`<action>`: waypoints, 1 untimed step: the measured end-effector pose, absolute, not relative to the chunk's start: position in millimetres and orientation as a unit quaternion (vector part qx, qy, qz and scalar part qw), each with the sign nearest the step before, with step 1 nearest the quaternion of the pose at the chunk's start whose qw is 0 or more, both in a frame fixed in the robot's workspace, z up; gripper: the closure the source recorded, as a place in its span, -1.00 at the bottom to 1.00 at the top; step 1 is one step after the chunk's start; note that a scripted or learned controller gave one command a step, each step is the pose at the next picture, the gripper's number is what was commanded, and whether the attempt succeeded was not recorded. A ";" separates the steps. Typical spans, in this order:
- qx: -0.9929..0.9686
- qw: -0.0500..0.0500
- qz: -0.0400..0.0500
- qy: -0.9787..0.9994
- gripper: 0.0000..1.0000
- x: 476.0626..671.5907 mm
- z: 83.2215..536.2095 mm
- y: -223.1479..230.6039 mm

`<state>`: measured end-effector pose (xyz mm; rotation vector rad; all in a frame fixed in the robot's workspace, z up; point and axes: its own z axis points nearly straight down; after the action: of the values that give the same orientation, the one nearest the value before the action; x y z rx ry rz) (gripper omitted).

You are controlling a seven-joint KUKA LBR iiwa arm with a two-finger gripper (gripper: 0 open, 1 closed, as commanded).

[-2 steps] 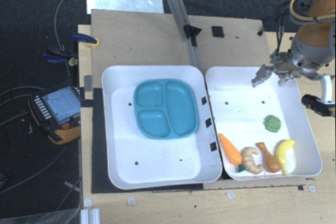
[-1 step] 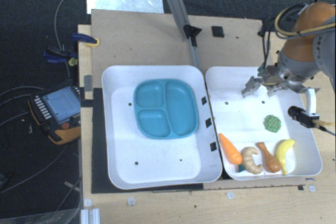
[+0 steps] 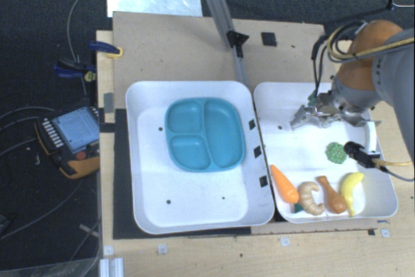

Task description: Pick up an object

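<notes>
While a blue sectioned plastic plate (image 3: 205, 133) is lying in the left white bin (image 3: 149, 204), the right white bin (image 3: 285, 97) is holding an orange carrot (image 3: 284, 183), tan shrimp (image 3: 310, 197), brown drumstick (image 3: 331, 194), yellow banana (image 3: 351, 191) and green broccoli (image 3: 335, 152); the gripper (image 3: 302, 117) is hovering above them, fingers spread, grasping nothing.

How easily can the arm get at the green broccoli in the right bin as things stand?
Probably yes. The broccoli lies alone on bare bin floor, apart from the carrot and banana, with nothing on top. The gripper hovers in the same bin, just up and left of it.
</notes>
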<state>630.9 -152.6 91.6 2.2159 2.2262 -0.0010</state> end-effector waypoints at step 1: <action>0.705 0.003 0.001 0.709 1.00 632.6 105.5 -152.9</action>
<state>632.6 -152.9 105.5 2.2102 2.2250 0.0040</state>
